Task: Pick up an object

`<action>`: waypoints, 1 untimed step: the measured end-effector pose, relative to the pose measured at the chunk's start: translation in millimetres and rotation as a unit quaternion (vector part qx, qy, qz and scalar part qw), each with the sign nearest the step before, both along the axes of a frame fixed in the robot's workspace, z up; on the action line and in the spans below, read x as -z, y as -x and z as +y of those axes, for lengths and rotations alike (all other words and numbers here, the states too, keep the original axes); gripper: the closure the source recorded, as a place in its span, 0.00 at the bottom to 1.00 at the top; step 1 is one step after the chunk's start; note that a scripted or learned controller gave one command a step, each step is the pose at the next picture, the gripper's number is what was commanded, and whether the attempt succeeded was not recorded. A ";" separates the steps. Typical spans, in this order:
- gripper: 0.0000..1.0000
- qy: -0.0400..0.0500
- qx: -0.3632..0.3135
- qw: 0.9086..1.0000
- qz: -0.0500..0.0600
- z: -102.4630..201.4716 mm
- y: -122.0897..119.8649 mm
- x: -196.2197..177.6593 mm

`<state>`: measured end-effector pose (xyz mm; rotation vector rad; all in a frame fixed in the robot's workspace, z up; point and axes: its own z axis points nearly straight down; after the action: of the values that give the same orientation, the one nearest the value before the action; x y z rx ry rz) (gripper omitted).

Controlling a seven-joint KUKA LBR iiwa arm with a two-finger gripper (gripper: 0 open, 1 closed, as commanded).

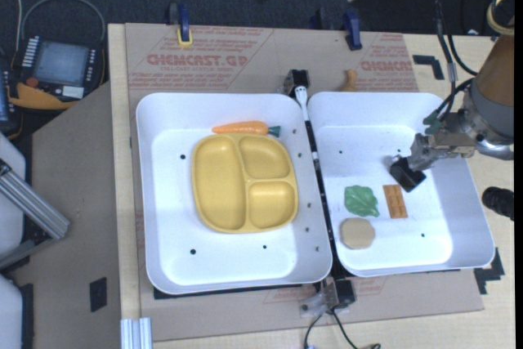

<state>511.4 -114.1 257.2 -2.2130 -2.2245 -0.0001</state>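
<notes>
My gripper (406, 174) hangs over the right bin (425, 114), just above and to the right of the small objects there. Below it lie a small brown block (395, 202), a green leafy piece (360, 200) and a round tan cookie-like piece (357, 234). Nothing shows between the dark fingertips. In the left bin (163, 176) sits a yellow divided plate (243, 181), with an orange carrot (241, 127) along its far edge.
The two bins meet at a black-hinged seam (315, 176) in the middle. Blue clamps (184, 20) hold the cardboard base at the back. Cables (453, 53) run down at the right by the arm.
</notes>
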 end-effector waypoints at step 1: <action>1.00 0.000 0.000 1.000 0.000 50.0 4.3 11.4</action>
<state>507.1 -64.1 245.8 -2.2128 -2.2246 0.0003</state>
